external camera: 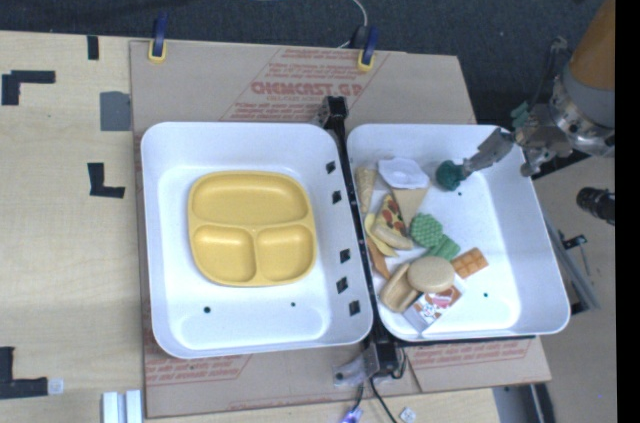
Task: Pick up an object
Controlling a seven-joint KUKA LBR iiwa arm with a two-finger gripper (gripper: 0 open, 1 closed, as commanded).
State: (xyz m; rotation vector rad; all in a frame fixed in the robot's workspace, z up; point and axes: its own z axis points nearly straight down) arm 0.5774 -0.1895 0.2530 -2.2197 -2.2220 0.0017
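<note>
Claw [452,175] sits at the right bin's [520,241] upper edge, tip against a small green ball [447,176]; you cannot tell its opening. Your food pile [415,246] lies down-left of it, toward the divider, close by.

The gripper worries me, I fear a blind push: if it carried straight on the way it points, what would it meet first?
Probably the white cup, left of the gripper with its dark green tip. Height above the right bin is unclear, so it could pass over.
</note>
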